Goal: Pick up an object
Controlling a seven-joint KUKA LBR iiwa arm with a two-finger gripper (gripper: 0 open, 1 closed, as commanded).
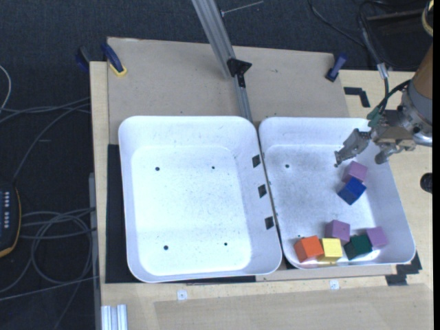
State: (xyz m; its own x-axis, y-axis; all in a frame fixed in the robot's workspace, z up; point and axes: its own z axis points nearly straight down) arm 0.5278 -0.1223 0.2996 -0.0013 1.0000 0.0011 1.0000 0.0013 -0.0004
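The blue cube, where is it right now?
The small blue cube lies in the right white bin, toward its right side, just below a small purple block and under the gripper, well above the row of blocks at the bin's near edge.

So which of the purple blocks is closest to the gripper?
The purple block atop the blue block, just below the gripper; the other two purple blocks sit near the bin's front edge.

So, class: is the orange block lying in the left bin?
No, the orange block sits in the right bin, in its near corner beside the yellow block.
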